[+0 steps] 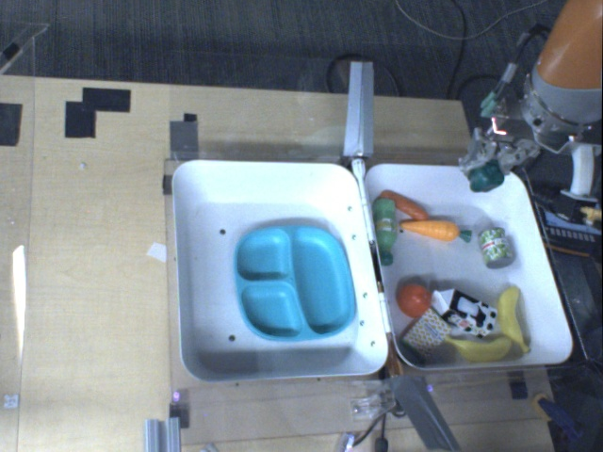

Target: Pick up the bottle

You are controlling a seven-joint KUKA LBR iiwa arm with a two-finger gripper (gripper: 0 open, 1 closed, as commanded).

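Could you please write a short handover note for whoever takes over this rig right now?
Gripper: over the far right corner of the right bin; whether it is open or shut cannot be told, and nothing shows in it.
Bottle: green, lying in the right bin against its left wall, beside the carrot.
Also in that bin: small can, tomato, banana. The blue tray sits in the left bin.
Done: nothing; the bottle is not picked up.
Left: move across to the bottle, grasp it, lift it.
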